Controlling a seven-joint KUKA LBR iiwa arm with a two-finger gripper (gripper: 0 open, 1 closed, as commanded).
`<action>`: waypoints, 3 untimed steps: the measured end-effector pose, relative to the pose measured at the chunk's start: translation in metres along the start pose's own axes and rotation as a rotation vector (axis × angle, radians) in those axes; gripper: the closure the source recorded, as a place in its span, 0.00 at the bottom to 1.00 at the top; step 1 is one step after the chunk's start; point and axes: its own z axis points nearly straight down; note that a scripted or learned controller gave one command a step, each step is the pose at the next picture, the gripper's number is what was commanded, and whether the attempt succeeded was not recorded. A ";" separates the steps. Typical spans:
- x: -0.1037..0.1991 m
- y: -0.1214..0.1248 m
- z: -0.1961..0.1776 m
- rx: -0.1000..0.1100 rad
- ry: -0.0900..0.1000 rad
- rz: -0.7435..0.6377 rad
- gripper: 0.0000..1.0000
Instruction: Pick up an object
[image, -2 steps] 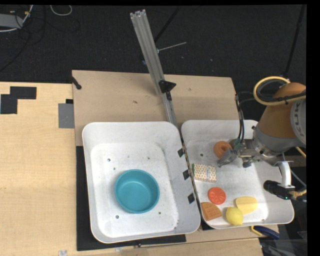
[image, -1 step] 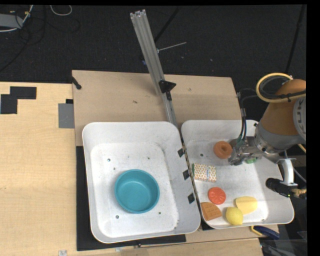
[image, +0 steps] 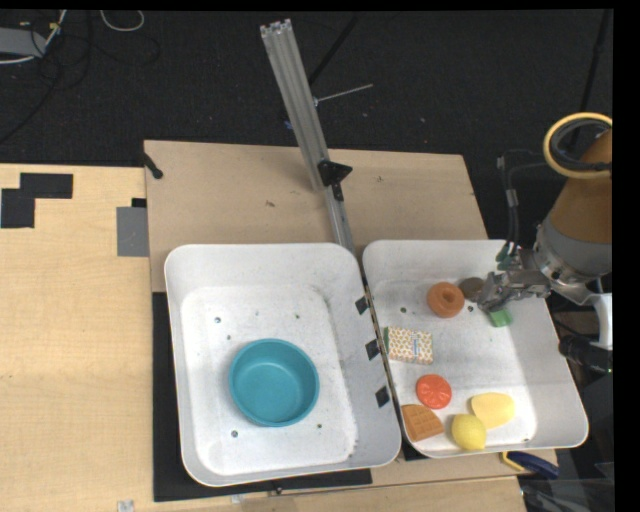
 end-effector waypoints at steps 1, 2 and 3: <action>0.006 -0.003 -0.045 0.001 0.001 -0.001 1.00; 0.006 -0.003 -0.078 0.002 0.001 -0.001 1.00; 0.062 0.008 -0.080 0.004 0.002 -0.005 1.00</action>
